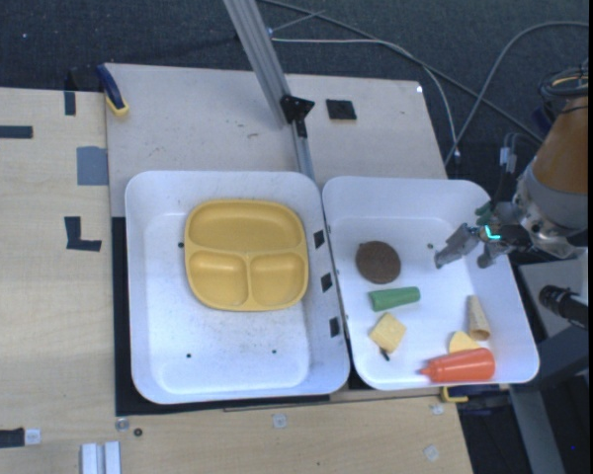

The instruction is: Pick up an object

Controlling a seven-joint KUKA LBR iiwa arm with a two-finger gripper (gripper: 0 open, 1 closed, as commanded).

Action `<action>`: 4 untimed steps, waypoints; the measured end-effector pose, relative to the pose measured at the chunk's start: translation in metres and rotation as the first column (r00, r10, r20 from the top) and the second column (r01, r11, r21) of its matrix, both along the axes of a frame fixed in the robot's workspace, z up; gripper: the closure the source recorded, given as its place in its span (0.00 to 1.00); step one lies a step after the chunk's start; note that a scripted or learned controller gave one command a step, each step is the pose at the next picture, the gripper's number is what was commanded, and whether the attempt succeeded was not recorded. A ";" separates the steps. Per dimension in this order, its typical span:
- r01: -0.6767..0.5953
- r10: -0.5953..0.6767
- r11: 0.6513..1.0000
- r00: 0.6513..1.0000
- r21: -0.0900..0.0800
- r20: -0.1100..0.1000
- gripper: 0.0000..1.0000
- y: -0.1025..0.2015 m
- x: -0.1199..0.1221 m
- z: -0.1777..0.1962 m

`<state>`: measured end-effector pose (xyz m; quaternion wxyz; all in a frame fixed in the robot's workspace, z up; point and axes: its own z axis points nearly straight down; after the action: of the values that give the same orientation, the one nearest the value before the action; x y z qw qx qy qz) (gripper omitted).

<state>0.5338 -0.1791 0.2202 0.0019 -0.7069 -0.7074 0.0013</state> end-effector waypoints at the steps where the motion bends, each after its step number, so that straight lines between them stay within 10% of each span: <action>1: 0.000 0.000 1.000 1.000 -0.001 0.003 0.00 0.000 0.001 0.001; 4: 0.001 -0.001 1.000 1.000 -0.002 0.004 0.00 0.010 -0.016 -0.135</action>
<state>0.5181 -0.1687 0.0849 -0.0004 -0.7071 -0.7071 0.0006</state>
